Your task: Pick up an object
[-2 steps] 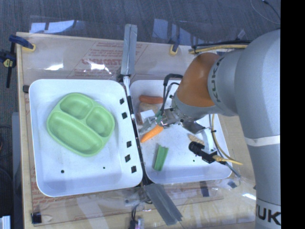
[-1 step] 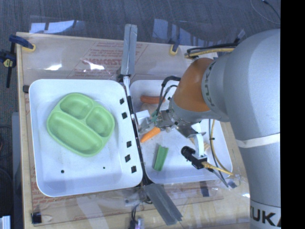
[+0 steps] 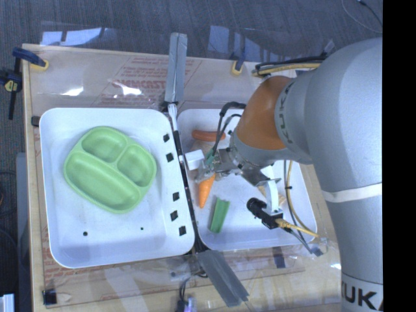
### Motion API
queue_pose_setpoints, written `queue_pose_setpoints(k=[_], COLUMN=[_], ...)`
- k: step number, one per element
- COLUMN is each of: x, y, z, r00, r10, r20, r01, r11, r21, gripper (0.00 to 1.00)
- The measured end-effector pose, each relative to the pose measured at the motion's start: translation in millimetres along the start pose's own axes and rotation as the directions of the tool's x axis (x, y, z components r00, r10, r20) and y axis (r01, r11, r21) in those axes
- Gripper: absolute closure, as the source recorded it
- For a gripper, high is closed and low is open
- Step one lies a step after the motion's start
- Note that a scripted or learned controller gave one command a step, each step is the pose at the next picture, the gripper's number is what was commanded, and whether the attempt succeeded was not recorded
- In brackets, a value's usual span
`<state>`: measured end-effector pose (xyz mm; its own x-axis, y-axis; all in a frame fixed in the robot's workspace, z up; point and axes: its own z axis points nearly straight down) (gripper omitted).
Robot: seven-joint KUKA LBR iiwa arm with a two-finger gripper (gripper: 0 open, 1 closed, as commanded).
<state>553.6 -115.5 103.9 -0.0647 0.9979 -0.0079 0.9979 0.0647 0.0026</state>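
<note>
Desk (image 3: 91,70) of pale wood under a clear plastic sheet, seen from above at a slant, carrying two shallow white plastic bins side by side. The left bin (image 3: 58,239) has rounded corners and holds a smooth light-green divided plate (image 3: 110,168) with three compartments, lying near the bin's middle.

The right bin (image 3: 299,236) serves as the landmark for everything else. Near its left wall lies a small orange carrot (image 3: 205,192), tapered and pointing toward the bin's near edge. Just beside the carrot, toward the bin's near-left corner, lies a flat green rectangular block (image 3: 219,214), slightly tilted. Toward the bin's far wall lies a reddish-orange sausage shape (image 3: 207,135), rounded at its ends. A small white boxy piece (image 3: 194,159) sits by the left wall between sausage and carrot.

The thick grey arm with its orange band (image 3: 260,119) covers the bin's right half. The gripper (image 3: 213,164) sits low over the bin's left part, just above the carrot's thick end; whether the fingers are apart or together cannot be told, and contact with the carrot is unclear.
</note>
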Motion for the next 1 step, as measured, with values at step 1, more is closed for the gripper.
queue_pose_setpoints(k=[1], x=[21.4], y=[67.6], z=[-148.4], r00=[0.996], r10=[-0.084], r20=[-0.008], r01=[0.084], r11=[0.996], r21=[0.003], gripper=[1.0])
